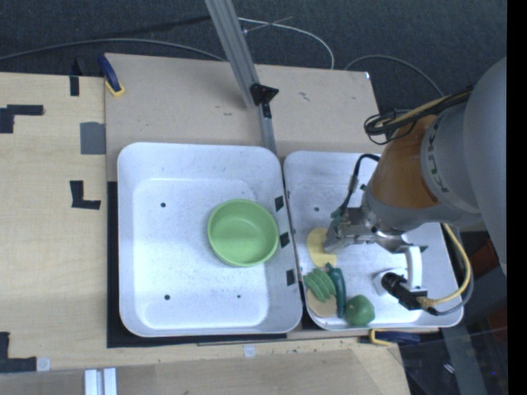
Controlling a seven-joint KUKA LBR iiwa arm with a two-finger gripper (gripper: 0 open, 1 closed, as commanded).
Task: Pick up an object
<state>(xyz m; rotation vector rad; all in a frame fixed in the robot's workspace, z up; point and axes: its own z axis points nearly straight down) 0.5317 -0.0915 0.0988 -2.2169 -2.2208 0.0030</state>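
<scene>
Currently, the arm (449,159) reaches in from the right over the right bin (309,175). The gripper (336,239) sits low in this bin, directly above a pale yellow object (315,243) near the bin's left wall. Whether the gripper has hold of anything cannot be determined from this view. Toward the bin's near edge lie a green leafy object (319,285), a teal hook-shaped object (338,282) and a round green object (359,309), all close together. The left bin (156,179) contains a green bowl (242,232), upright, toward its right side.
</scene>
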